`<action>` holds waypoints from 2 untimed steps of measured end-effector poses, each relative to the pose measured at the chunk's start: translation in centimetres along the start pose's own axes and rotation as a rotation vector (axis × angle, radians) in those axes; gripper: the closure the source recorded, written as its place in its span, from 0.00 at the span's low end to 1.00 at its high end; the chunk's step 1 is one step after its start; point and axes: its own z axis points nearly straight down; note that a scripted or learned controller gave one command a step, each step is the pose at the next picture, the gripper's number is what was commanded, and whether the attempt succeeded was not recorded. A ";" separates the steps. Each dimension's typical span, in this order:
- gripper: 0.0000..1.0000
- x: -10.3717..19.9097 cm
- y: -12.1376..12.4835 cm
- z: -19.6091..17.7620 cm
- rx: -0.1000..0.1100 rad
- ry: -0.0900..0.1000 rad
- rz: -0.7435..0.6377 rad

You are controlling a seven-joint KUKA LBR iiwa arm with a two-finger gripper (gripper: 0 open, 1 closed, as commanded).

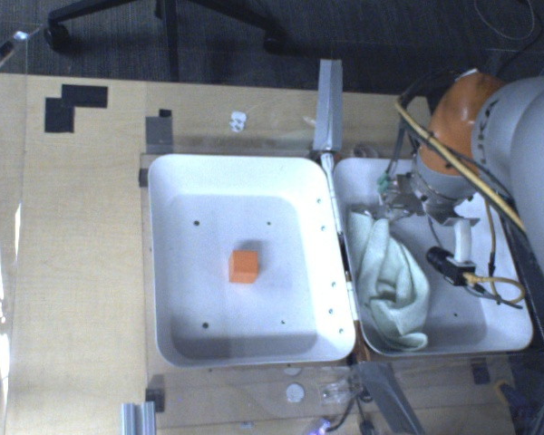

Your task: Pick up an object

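An orange cube (pixel 244 266) lies alone near the middle of the left bin (pixel 177 198). A crumpled pale cloth (pixel 392 281) lies along the left side of the right bin (pixel 503 329), reaching from its upper part down to its front wall. My gripper (pixel 387 206) is low over the right bin's back left corner, right at the cloth's upper end. The wrist and its fittings hide whether it touches the cloth or holds anything.
The grey arm with its orange band (pixel 458 107) covers the right bin's upper right part. Yellow and black cables (pixel 476 281) hang from it over the bin floor. A metal post (pixel 328 107) stands behind the divide between the bins.
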 end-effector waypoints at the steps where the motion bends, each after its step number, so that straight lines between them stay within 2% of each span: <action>1: 1.00 0.9 3.5 -8.3 0.014 -0.004 0.361; 2: 1.00 -0.1 5.6 -9.5 0.016 -0.004 0.493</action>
